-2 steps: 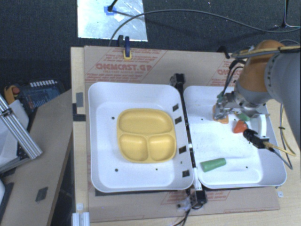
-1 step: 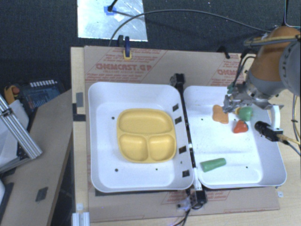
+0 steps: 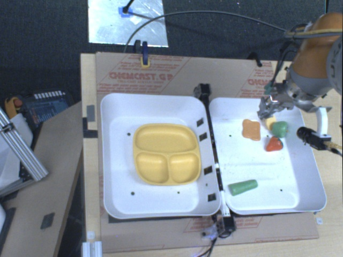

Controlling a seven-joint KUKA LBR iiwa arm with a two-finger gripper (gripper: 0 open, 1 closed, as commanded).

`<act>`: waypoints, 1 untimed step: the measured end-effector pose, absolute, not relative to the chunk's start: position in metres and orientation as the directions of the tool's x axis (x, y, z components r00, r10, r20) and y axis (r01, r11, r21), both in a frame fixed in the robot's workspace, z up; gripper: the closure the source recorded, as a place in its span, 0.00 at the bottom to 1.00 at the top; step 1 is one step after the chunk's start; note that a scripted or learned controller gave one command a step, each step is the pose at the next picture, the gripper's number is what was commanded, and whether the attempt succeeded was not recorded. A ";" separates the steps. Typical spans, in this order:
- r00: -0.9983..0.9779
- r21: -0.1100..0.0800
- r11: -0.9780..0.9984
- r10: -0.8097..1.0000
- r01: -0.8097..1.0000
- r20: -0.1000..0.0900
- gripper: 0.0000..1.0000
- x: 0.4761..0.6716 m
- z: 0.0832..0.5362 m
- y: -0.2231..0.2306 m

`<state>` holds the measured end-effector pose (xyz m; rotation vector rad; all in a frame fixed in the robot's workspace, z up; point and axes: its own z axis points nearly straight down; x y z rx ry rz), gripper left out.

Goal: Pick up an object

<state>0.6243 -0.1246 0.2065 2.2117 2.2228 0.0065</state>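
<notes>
Tool (image 3: 266,111) position first: you can see it low over the far part of the right bin (image 3: 300,194), reaching in from the right, but you cannot tell how it is set, apart or together. Just beside its tip lie a yellow piece (image 3: 269,121) and a green piece (image 3: 279,127), touching each other. An orange piece (image 3: 251,129) sits near them to the left, and a red piece (image 3: 274,144) lies just in front of the green one. A green cylinder (image 3: 243,186) rests well apart, toward the near edge. Your left bin (image 3: 115,143) carries a yellow divided tray (image 3: 166,153). Both bins stand on the worktop (image 3: 161,71).
</notes>
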 end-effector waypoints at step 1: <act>-0.005 0.005 0.005 1.000 1.000 -0.001 1.00 0.626 0.233 -0.125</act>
